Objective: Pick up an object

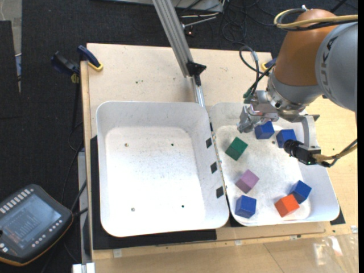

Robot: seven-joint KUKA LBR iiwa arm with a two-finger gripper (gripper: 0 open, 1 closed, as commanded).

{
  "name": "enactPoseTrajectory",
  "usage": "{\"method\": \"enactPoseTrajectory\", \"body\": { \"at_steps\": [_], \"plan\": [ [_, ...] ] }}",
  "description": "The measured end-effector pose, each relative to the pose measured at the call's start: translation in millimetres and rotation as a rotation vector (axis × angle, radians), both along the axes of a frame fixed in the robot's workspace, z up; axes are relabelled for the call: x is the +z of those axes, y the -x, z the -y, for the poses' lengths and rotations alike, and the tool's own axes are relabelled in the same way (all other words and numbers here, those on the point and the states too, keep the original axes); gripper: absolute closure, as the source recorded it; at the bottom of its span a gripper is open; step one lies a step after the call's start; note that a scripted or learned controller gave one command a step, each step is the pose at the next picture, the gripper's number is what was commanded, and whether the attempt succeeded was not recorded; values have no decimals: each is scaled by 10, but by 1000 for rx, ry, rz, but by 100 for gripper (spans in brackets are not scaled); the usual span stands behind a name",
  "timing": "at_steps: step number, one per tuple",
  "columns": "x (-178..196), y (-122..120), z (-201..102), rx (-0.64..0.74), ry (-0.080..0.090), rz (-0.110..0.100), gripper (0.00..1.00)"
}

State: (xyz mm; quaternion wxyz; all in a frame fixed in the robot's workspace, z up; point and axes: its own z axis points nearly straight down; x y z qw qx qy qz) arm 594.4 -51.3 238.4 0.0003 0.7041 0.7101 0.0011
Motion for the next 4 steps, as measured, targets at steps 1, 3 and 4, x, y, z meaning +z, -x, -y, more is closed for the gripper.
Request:
{"method": "enactPoseTrajectory", "body": {
  "at_steps": [1,3,4],
  "plan": [
    [60,-170,-531,0,-1,1,100],
    [-128,-276,-1415,-2,1,0,100],
    [-125,-272,-1393,-5,2,-1,0]
  ]
}}
